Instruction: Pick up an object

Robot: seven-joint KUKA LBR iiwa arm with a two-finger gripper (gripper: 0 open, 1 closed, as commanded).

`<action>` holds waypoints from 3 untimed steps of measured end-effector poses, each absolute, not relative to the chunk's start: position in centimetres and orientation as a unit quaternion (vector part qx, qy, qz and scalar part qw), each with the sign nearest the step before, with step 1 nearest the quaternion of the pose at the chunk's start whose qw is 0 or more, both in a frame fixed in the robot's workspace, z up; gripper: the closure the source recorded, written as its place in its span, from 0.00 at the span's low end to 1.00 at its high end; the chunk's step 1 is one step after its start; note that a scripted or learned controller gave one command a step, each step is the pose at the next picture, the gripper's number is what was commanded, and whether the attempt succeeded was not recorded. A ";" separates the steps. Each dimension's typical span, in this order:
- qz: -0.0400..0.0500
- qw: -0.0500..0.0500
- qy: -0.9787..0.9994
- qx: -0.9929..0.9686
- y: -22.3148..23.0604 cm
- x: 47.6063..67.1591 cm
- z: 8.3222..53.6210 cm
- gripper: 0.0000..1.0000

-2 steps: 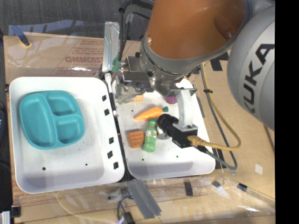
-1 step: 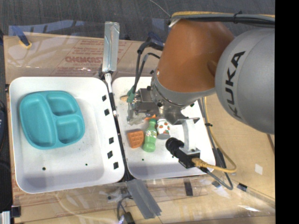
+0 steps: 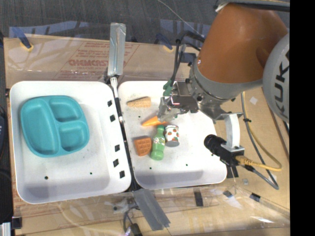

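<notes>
Pincer (image 3: 166, 108) lowered in right white bin (image 3: 206, 173), just above orange carrot-shaped plastic toy (image 3: 149, 122). Pincer opening: cannot be told. Nothing seen lifted; grasp and lift judged outstanding.

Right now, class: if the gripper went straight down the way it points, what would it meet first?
Probably the orange carrot in the right bin: the gripper hangs just above its right end. Depth is unclear from this slanted view, so it might touch bin floor beside it instead.
</notes>
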State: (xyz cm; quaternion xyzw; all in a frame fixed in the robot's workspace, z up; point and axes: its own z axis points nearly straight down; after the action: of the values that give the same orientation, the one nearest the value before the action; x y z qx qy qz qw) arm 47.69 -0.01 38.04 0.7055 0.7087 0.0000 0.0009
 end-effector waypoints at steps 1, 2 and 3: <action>0.000 0.001 0.708 0.706 -7.1 51.6 41.6 1.00; -0.001 0.001 0.707 0.707 -16.4 54.3 44.3 1.00; -0.001 -0.002 0.712 0.702 -6.5 54.5 44.2 1.00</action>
State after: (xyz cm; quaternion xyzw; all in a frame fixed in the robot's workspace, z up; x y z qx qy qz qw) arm 54.53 -6.49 44.20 0.7024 0.7118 -0.0008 -0.0016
